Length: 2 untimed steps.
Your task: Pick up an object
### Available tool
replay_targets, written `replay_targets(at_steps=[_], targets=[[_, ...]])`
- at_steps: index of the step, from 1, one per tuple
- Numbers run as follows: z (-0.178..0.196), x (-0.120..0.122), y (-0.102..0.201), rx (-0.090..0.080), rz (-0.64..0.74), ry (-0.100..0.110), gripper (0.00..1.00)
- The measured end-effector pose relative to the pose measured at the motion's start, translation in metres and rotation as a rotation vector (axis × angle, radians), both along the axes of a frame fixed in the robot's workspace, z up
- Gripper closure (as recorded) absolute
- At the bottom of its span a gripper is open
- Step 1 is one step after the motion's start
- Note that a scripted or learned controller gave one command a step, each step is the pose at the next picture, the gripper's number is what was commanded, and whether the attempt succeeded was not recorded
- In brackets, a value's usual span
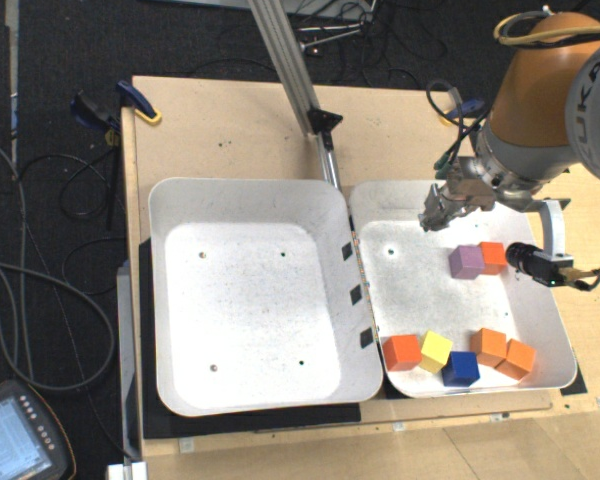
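Tool (432,218) above right bin (400,268), "KU" on arm (555,88)

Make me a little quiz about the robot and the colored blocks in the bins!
1. True or false: the purple block touches an orange block.
2. Which bin holds the blocks? A: left bin B: right bin
3. Fill in: the yellow block sits between an orange block and a ____ block.

Key
1. True.
2. B; the gripper hangs over its far end.
3. Blue.
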State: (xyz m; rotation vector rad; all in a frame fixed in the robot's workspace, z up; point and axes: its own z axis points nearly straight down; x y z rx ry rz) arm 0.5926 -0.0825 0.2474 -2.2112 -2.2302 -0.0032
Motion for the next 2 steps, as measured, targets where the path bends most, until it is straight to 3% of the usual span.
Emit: replay_targets(at_steps=[2], targets=[[-0.02, -0.021, 0.097, -0.001, -0.001, 0.003, 1.0]])
